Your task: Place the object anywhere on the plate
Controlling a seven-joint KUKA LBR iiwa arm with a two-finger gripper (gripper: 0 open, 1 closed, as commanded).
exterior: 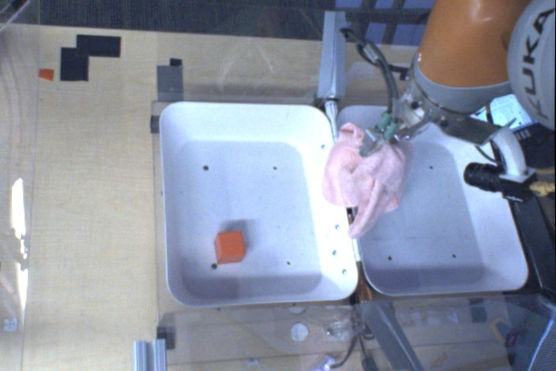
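Observation:
A pink cloth (365,178) hangs bunched from my gripper (386,136), whose fingers are shut on its upper edge. The cloth droops over the wall between the two bins, its lower tip near the left edge of the right bin (452,265). The gripper is above the right bin's back left corner, under the arm's orange band (473,13). A small orange cube (230,247) lies in the left bin (243,135), near its front left.
Grey metal brackets (328,56) stand behind the bins at the gap between them. A black cable plug (488,177) juts from the arm over the right bin's right side. Black markers (85,55) lie on the bench at the far left.

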